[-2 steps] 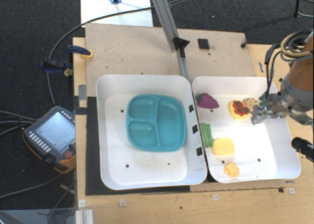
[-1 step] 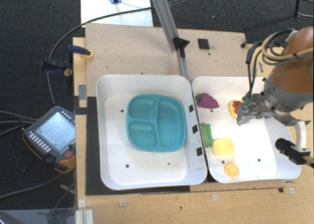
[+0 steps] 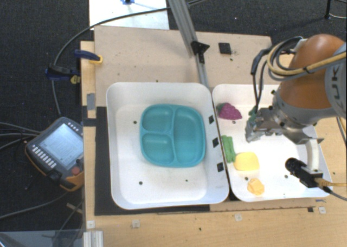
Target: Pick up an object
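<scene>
The right bin [image 3: 271, 186] holds a purple lumpy object [image 3: 229, 111] at its far left, a green piece [image 3: 227, 148] along its left wall, a yellow block [image 3: 246, 161] and a small orange piece [image 3: 255, 187] near the front. My gripper [image 3: 254, 130] hangs over the middle of this bin, right of the purple object and above the yellow block. I see nothing between its fingers.
The left bin [image 3: 122, 181] holds a teal divided plate [image 3: 173, 135]. A grey pole [image 3: 183, 18] slants across the back. A teach pendant [image 3: 57, 151] lies left of the bench, with cables around. The arm's orange and grey body [image 3: 312, 80] covers the right bin's far right.
</scene>
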### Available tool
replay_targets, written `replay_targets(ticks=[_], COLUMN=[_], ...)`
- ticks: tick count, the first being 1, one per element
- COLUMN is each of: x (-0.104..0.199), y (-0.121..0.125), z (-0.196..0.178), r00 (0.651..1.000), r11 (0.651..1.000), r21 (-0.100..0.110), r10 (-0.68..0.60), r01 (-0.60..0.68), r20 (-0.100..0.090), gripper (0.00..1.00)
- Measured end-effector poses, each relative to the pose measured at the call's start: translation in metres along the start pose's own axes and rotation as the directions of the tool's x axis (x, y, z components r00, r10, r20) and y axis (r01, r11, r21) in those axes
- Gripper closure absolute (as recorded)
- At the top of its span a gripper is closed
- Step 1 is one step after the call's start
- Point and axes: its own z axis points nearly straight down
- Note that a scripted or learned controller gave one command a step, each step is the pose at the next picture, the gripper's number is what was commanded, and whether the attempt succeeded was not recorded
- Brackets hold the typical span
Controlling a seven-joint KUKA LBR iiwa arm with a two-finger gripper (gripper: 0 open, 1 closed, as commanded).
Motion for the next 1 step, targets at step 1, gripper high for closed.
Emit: replay_targets(ticks=[1], x=[0.0560], y=[-0.0011], z=[-0.0080], r00=[1.000], r11=[1.000], r21=[-0.002], r10=[-0.003], r01=[0.003], r20=[-0.001], gripper=[1.00])
